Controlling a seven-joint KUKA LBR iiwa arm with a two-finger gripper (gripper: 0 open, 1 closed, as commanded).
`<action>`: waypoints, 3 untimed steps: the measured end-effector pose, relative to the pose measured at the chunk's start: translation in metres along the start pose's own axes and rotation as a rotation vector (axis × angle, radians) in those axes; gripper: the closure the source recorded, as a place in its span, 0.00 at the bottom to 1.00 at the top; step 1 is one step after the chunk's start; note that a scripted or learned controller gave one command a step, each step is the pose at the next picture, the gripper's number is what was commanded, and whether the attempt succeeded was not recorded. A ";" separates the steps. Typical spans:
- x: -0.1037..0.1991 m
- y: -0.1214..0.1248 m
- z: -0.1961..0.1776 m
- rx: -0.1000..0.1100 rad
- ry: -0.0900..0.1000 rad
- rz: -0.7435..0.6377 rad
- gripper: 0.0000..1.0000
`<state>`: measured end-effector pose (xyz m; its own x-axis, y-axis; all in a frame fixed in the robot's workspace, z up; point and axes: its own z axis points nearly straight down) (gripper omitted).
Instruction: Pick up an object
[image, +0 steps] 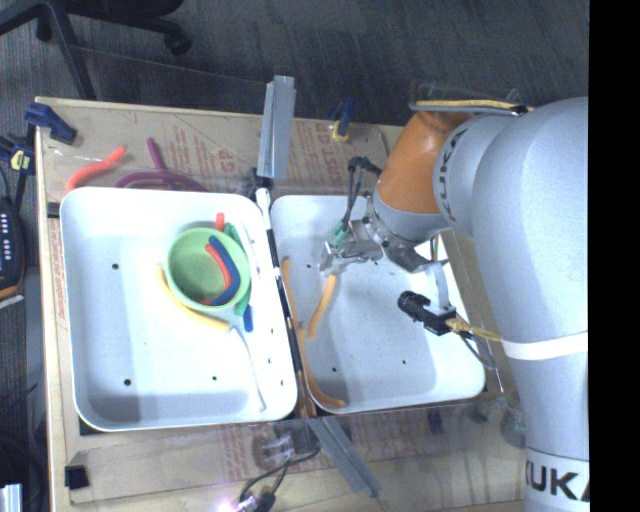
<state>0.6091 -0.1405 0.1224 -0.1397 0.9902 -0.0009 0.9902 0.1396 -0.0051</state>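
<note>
My claw (340, 254) hangs over the right bin (385, 360), near its upper left corner; how wide it gapes I cannot tell; an orange stick (322, 305) lies slanted just below it; a curved orange strip (314, 390) hugs the bin's left wall; a green bowl (200, 265) sits in the left bin (100, 340).

One green bowl (190, 263), two white bins (150, 385).

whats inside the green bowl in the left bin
A curved blue strip and a red strip lie inside the green bowl. A yellow piece sticks out from under its rim; the rest under the bowl is covered.
</note>
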 end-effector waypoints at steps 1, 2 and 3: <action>0.000 0.000 0.000 0.000 0.000 0.000 0.00; 0.010 -0.004 0.030 -0.004 0.001 -0.054 0.00; 0.008 -0.003 0.018 -0.008 -0.005 -0.054 1.00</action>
<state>0.6050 -0.1334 0.1049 -0.1932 0.9811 -0.0054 0.9811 0.1933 0.0030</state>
